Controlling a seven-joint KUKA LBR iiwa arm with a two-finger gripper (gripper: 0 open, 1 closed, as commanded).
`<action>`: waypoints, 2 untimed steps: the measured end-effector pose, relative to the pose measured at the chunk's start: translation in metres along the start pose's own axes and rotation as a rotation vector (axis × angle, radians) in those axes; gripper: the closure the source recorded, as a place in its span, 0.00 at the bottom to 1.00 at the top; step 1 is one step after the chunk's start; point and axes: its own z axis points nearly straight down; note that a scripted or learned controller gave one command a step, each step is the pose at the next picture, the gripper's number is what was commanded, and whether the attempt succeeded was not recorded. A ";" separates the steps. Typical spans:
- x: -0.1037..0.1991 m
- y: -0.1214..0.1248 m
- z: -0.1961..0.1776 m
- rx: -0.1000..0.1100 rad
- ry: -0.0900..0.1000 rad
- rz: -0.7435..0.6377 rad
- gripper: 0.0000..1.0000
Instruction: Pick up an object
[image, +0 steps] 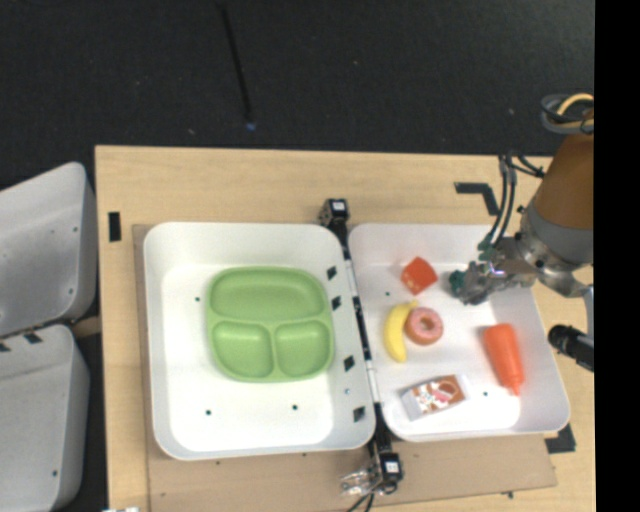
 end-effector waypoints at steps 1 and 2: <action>0.052 0.009 0.009 0.006 0.003 -0.003 1.00; 0.112 0.010 0.006 0.007 0.004 -0.004 1.00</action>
